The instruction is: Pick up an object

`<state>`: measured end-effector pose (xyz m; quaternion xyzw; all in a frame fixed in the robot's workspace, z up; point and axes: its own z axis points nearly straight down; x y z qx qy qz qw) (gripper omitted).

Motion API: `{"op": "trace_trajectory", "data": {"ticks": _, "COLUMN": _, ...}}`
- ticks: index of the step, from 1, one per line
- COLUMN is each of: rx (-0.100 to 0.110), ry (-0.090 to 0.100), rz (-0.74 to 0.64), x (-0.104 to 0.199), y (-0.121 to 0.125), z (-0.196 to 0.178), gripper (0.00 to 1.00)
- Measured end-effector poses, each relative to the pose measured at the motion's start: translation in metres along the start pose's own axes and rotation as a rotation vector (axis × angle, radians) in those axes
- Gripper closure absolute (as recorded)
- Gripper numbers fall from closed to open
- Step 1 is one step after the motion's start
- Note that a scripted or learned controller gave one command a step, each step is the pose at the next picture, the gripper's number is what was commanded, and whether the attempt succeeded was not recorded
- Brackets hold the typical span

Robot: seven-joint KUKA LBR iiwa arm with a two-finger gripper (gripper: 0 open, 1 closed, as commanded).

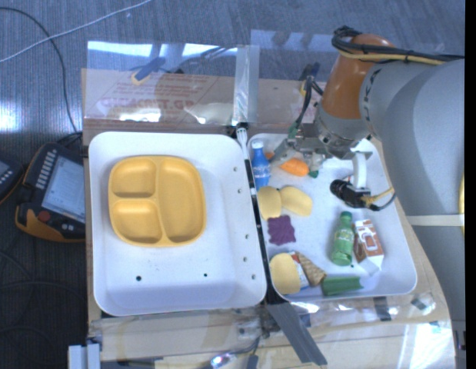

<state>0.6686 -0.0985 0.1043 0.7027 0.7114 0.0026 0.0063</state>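
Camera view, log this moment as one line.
claw: low in right bin, far end | nearest: orange piece, blue bottle | left bin: yellow tray

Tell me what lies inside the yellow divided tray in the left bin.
The yellow tray sits in the left bin and shows three bare compartments, with nothing lying in any of them. The bin floor under the tray is covered by it, so that part cannot be seen.

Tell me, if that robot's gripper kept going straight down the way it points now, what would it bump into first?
Most likely the small orange carrot-like toy, which lies right under the gripper at the far end of the right white bin. The slanted view leaves depth unclear, so it might land on the bin floor beside the toy.
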Motion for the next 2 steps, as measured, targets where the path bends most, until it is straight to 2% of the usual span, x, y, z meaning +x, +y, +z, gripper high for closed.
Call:
{"op": "trace_trajectory", "data": {"ticks": 1, "rx": 0.009, "ry": -0.003, "rz": -0.001, "x": 0.000, "y": -0.002, "z": -0.006, "gripper": 1.00}}
{"op": "trace_trajectory", "data": {"ticks": 2, "rx": 0.014, "ry": 0.004, "rz": 0.021, "x": 0.062, "y": 0.002, "z": -0.080, "gripper": 1.00}}
